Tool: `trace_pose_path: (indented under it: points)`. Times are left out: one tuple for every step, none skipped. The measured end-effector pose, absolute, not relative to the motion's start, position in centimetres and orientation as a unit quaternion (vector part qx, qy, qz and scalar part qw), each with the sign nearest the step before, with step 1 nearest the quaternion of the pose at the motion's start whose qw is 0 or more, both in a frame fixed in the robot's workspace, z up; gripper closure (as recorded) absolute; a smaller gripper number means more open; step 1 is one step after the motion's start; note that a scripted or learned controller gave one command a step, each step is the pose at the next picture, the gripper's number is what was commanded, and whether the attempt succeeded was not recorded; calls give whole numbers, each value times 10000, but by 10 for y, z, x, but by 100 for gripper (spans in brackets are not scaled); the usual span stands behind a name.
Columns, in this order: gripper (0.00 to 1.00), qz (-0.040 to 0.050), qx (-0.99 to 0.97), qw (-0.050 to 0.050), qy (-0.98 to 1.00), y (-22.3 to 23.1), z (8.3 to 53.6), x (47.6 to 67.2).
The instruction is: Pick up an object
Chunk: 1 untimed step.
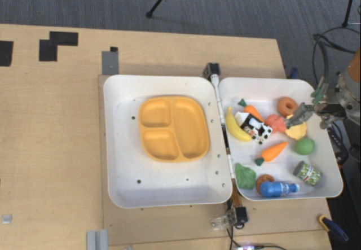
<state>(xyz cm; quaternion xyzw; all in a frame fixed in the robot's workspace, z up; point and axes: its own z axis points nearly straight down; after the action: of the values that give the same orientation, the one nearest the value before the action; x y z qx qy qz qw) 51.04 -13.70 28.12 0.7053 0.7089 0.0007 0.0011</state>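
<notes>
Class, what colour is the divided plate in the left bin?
Orange-yellow; the plate shows clearly in the camera view.

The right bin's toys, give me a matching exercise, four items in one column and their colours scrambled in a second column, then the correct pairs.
Things:
1. curved plastic banana
2. small plastic bottle
3. ring-shaped toy doughnut
4. round ball-like fruit

Colours:
A. blue
B. green
C. yellow
D. orange-brown

Pairs: 1-C, 2-A, 3-D, 4-B
</notes>
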Motion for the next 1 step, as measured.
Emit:
trace_pose_path:
  points:
    - [0,-1,6605,-8,7508,-114,117,539]
